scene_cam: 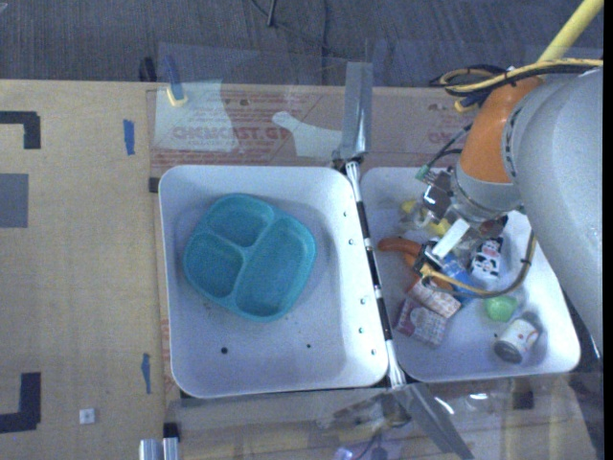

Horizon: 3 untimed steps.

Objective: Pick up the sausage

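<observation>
**Sausage at the right bin's left wall, gripper just beside it**

Lying near the left wall of the right bin (565, 353), about halfway along that wall: the sausage (399, 246), a small orange-brown piece, one end pointing toward the divider between the bins. Not lifted; resting on the bin floor, nothing closed around it. Just to its right, the gripper (442, 247), lowered into a clutter of small things; too blurred to tell how it is set. Above it, the arm (536, 161), grey with an orange band, entering over the right bin's far right corner and covering much of that side.

Around the gripper, a yellow piece (428, 220) toward the far edge, possibly a toy, hard to make out. Nearer the front edge, a patterned packet (427, 312), tilted, close to the left wall. Toward the front right corner, a green ball (499, 307) and, just below it, a small white cup (514, 339) on its side. Beside the gripper on the right, a small white figure with dark marks (488, 258).

In the left bin (287, 367), a teal divided plate (250, 255), three compartments, sitting left of centre, well apart from the sausage.
</observation>
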Tool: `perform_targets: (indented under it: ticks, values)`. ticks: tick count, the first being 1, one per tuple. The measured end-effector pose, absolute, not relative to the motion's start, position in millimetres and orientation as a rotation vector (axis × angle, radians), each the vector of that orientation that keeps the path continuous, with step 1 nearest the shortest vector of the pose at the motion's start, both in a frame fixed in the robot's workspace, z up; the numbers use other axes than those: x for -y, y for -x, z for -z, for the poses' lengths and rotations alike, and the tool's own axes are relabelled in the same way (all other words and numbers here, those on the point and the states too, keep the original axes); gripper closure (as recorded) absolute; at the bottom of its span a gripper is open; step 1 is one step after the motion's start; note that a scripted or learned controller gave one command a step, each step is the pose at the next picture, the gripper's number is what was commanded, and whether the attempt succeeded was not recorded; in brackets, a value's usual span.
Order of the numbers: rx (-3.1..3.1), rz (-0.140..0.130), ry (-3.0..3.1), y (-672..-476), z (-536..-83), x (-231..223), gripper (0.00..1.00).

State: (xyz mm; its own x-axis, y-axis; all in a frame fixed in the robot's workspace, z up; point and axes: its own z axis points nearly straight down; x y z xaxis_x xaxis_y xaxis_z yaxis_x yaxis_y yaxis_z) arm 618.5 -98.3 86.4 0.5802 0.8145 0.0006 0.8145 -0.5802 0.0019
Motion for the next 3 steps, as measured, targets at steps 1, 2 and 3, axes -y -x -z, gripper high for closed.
perform_targets:
  ticks: [1, 2, 3]
  values:
    - [-1.291, 0.009, -2.866, -641.0, -182.2, 80.8, 0.0]
    - [-1.338, 0.007, -2.846, -562.8, -99.5, 123.8, 0.0]
    - [-1.237, -0.01, -2.885, -482.2, -86.9, 102.3, 0.0]
